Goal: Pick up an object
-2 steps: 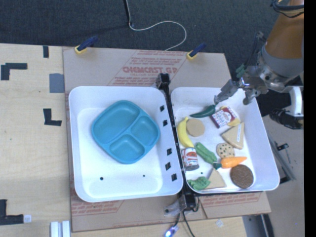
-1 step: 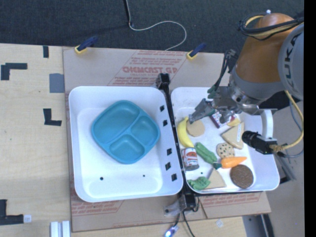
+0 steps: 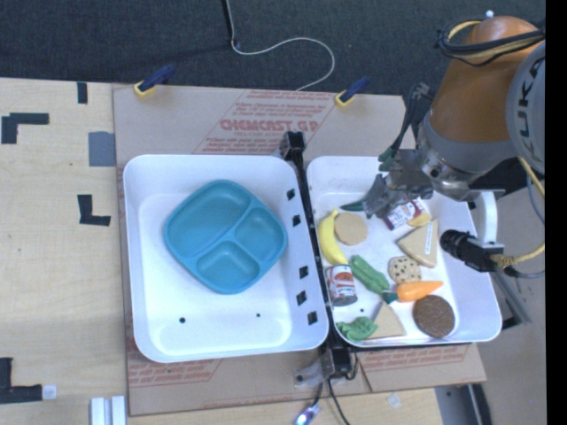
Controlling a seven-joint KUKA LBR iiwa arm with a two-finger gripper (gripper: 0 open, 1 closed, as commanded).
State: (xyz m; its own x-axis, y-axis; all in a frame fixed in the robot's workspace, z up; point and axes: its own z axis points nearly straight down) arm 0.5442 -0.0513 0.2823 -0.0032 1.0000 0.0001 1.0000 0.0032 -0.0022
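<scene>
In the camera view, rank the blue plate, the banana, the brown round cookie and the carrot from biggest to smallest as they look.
1. blue plate, by far the largest.
2. banana.
3. brown round cookie and carrot: too alike to rank; the cookie is wider, the carrot longer and thinner.

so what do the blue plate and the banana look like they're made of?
Blue plate: likely moulded plastic, with uniform colour, soft sheen and three pressed compartments. Banana: probably plastic toy food, flat even yellow and smooth, though the view is too coarse to be sure.

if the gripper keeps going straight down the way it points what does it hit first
Likely the small red-and-white packet just under the gripper, near the round cracker. Depth is hard to judge from this slanted view.
</scene>
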